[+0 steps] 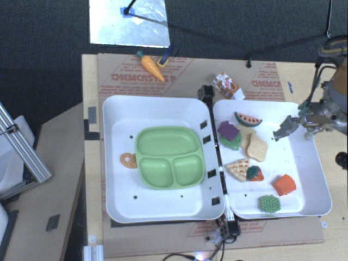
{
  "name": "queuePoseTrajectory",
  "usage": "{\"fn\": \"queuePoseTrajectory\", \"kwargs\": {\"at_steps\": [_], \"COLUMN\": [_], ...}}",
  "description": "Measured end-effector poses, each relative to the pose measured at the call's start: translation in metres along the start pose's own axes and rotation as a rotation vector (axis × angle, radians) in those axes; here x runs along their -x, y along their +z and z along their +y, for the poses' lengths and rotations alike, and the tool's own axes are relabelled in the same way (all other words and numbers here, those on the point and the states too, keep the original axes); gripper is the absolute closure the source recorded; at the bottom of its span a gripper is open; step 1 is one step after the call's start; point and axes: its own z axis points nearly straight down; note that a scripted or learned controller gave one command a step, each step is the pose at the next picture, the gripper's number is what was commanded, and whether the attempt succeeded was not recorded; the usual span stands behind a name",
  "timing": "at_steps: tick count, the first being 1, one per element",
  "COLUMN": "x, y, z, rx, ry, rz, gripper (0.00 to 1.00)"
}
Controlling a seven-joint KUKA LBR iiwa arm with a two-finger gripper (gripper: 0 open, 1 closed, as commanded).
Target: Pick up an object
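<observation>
My gripper [284, 128] hangs over the upper right part of the right bin [310, 162], with bare bin floor below it. To its left lie a watermelon slice [247, 118], purple grapes [228, 129] on a green leafy piece [231, 142], and a slice of toast [256, 147]. Lower down are a pizza wedge [237, 169], a strawberry [254, 173], an orange block [284, 184] and a green knobbly ball [269, 203]. I see nothing held by the gripper.
The left bin [117, 124] holds a green divided plate [168, 156] and a small pretzel [129, 160]. Behind the bins on the cardboard lie a toy carrot [151, 67] and a small carton [224, 85]. A shiny sheet [128, 15] lies farther back.
</observation>
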Motion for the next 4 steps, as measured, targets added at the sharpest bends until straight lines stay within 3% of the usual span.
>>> {"fn": "queuePoseTrajectory", "kwargs": {"at_steps": [1,4], "x": [0.0,-0.012], "y": [-0.006,0.148], "z": [0.002,0.01], "rx": [0.011,0.007], "ry": [-0.003,0.0], "rz": [-0.002,-0.001], "gripper": [0.0,0.0]}}
